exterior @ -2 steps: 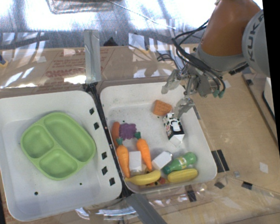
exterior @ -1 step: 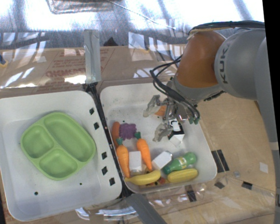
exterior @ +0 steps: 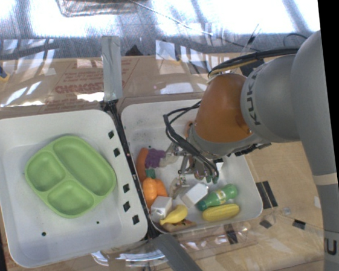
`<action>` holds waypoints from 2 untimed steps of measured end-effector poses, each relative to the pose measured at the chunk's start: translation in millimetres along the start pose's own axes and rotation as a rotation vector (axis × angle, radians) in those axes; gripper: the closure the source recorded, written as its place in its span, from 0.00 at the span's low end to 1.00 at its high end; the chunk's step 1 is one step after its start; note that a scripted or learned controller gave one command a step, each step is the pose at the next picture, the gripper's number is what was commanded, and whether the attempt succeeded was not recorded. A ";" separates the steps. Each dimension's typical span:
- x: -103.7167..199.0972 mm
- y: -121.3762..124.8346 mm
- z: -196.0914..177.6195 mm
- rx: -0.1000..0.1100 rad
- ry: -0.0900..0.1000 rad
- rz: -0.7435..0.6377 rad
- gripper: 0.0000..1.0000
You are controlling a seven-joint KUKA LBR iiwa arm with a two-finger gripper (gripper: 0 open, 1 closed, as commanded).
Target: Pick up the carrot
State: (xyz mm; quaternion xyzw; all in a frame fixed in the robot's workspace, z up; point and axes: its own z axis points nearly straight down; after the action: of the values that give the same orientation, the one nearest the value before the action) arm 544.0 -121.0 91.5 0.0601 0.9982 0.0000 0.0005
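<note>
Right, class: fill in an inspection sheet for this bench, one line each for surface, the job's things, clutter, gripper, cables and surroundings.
Surface: two shallow white bins side by side, the left bin and the right bin.
Job's things: carrot lies in the right bin near its left wall, apart from the gripper.
Clutter: green divided plate in the left bin; purple item, banana, green bottle, yellow item and a white block in the right bin.
Gripper: gripper hangs over the middle of the right bin; finger state unclear.
Cables: black cables loop beside the wrist.
Surroundings: cardboard behind the bins.
</note>
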 end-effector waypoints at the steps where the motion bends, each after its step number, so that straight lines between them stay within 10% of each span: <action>1: 19.7 27.8 0.0 0.000 0.002 -0.044 0.00; 2: 57.4 38.3 -101.7 0.000 -0.003 -0.367 0.00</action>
State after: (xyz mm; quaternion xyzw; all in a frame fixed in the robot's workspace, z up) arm 491.6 -76.2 193.2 -0.1228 0.9924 -0.0004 0.0021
